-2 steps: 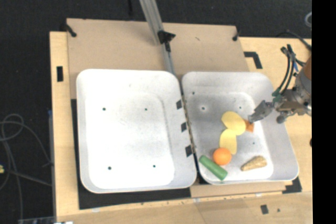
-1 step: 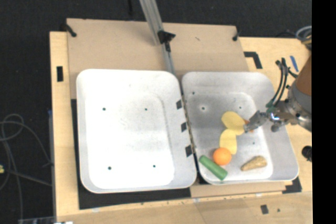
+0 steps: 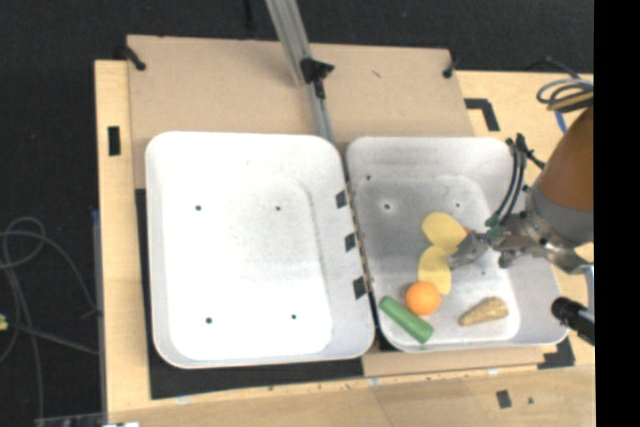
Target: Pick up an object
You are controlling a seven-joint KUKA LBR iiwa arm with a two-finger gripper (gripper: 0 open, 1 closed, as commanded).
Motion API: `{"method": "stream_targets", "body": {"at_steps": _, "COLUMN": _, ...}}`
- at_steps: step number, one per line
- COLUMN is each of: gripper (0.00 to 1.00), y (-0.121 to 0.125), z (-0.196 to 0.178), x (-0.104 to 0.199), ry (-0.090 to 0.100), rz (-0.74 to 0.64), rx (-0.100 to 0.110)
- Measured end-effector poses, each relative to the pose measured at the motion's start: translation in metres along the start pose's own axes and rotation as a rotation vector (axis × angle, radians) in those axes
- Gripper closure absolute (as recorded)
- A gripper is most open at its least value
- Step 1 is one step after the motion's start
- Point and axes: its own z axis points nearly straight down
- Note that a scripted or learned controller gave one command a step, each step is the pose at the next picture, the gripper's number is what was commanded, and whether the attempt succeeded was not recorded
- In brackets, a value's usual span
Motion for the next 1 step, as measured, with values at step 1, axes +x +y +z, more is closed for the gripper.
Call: {"method": "stream_targets", "body": {"at_steps": 1, "gripper": 1.00, "y": 0.0029, "z": -0.0140, "x": -0.0010, "ry": -0.002, "rz": 0.006, "rx": -0.011}}
